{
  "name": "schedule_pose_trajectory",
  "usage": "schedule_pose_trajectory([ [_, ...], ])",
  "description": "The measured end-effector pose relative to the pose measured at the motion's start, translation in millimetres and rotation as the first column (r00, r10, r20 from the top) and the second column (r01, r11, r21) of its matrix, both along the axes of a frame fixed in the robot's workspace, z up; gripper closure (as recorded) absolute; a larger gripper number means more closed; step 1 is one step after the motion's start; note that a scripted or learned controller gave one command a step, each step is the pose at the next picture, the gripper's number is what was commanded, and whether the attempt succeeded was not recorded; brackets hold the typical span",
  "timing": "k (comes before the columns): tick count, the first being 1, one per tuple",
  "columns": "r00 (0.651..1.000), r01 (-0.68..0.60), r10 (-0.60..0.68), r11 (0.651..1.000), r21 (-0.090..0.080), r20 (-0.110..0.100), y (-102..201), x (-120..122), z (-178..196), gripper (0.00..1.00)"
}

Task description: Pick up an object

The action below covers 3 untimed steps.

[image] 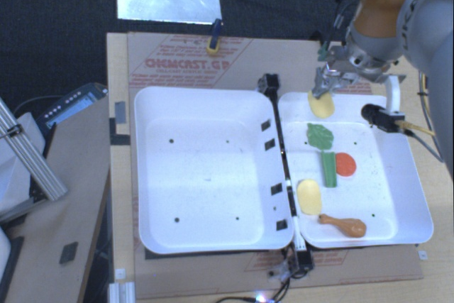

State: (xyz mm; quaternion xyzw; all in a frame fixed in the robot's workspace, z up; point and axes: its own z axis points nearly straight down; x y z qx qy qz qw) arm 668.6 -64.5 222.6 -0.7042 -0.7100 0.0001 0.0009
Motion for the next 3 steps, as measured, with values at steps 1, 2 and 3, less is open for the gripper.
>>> schedule_pose_trajectory([
  [1,1.000,0.003,-0.003,1.000,-0.002,0.002,3.5,0.2,-19.0,1.00],
  [2,1.000,0.007,-0.007,1.000,-0.002,0.003,-4.1,0.3,-29.9,1.00],
  [3,1.000,-0.001,0.001,1.000,0.000,0.018,39.3,2.2,94.3,1.00],
])
